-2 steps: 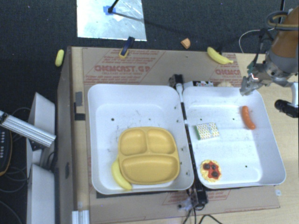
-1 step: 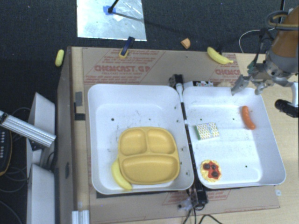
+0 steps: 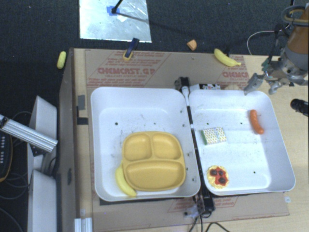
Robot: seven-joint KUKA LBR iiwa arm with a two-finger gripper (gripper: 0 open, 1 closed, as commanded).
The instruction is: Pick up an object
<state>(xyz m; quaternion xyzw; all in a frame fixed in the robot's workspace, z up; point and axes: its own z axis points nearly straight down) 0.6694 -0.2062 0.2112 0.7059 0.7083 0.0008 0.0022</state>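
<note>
The right bin (image 3: 277, 173) holds an orange sausage (image 3: 256, 121) near its back right, a small green-and-white patterned block (image 3: 214, 135) left of centre, and a round toy pizza (image 3: 217, 176) at the front. In the left bin (image 3: 104, 129) a yellow divided plate (image 3: 153, 160) lies with a yellow banana (image 3: 124, 181) against its front left edge. My gripper (image 3: 264, 83) hangs over the back right corner of the right bin, above and behind the sausage. Its fingers are spread open with nothing between them.
On the bench behind the bins lie another banana (image 3: 226, 58) and a small orange piece (image 3: 192, 44). A clamp (image 3: 130, 47) grips the bench's back edge. A black divider (image 3: 189, 120) runs between the bins. A yellow object (image 3: 61, 59) lies off the bench's left corner.
</note>
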